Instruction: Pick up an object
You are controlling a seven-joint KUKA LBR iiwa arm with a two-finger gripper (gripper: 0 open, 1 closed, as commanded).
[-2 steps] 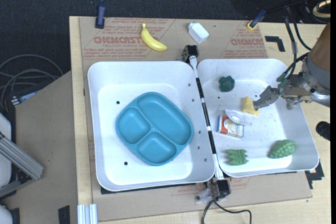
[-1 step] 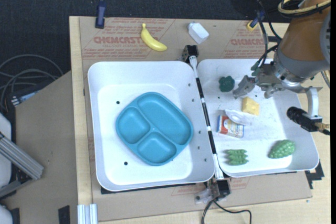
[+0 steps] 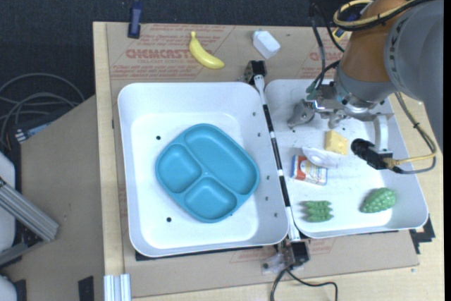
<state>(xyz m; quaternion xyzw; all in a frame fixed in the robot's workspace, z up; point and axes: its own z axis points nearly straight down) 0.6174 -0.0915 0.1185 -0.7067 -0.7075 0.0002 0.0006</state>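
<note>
Two bins, crowded right side

Most of the left bin [image 3: 141, 109] is taken by a blue divided tray [image 3: 206, 171]. The gripper [image 3: 317, 113] is hung over the right bin [image 3: 405, 215]; its state cannot be told. Nearby lie a yellow block [image 3: 337, 143], a packet [image 3: 311, 169], and green items [image 3: 378, 200] by the front edge.

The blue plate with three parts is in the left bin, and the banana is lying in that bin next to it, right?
Not quite. The camera view shows the banana outside the bins, on the cardboard behind the left bin. The blue plate does sit in that bin.
</note>
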